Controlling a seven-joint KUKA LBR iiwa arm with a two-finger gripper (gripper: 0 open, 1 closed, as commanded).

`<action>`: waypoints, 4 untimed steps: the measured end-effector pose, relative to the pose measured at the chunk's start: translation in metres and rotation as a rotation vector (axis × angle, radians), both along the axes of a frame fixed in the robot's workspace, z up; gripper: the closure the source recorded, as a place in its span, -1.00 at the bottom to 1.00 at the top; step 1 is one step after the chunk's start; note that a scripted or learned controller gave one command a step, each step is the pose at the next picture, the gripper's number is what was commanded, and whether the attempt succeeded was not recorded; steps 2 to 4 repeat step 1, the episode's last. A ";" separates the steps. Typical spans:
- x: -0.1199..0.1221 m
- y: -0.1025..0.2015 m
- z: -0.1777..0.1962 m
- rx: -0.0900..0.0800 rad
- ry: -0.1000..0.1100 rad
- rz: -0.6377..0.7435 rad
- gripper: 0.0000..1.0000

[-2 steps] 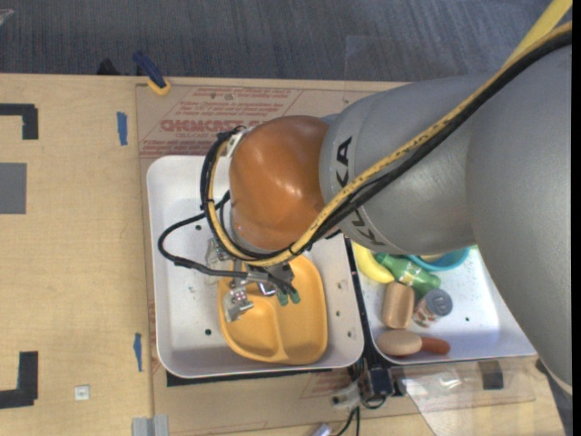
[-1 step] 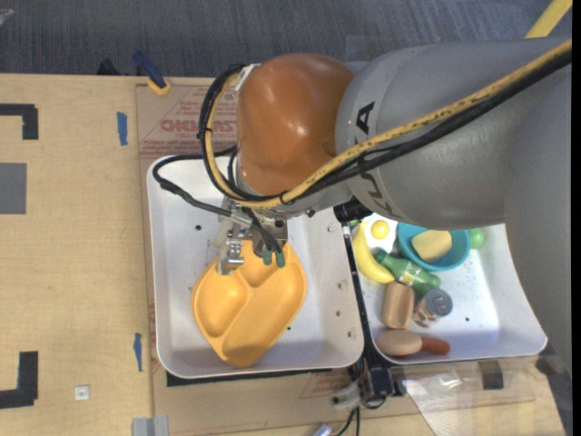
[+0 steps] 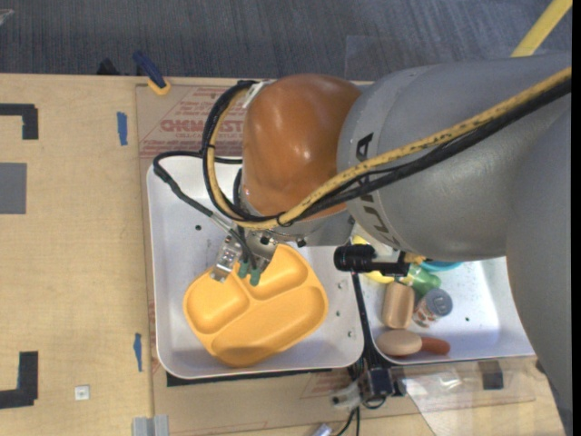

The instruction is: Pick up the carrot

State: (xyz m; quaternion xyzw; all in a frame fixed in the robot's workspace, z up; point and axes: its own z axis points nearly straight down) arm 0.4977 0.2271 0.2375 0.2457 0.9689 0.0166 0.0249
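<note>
My gripper [image 3: 238, 266] hangs low in the left bin [image 3: 172, 243], under the arm's orange band. Its tips are just over the back rim of a yellow divided plate [image 3: 259, 316]. The two fingers stand a little apart, open, and nothing shows between them. A small orange-red elongated piece [image 3: 438, 345], possibly the carrot, lies at the front of the right bin [image 3: 495, 312], well to the right of the gripper. The arm's grey body hides most of the right bin's back part.
In the right bin lie a tan cylinder [image 3: 397, 304], a small can [image 3: 433, 305], a brown oval piece [image 3: 399, 342] and yellow, green and cyan bits [image 3: 419, 271] near the arm. Black and yellow cables [image 3: 213, 166] loop over the left bin's back.
</note>
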 end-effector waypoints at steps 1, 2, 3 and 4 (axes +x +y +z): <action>0.002 0.000 0.011 0.000 -0.007 0.003 1.00; 0.002 0.000 0.011 0.000 -0.007 0.003 1.00; 0.002 0.000 0.011 0.000 -0.007 0.003 1.00; 0.002 0.000 0.011 0.000 -0.007 0.003 1.00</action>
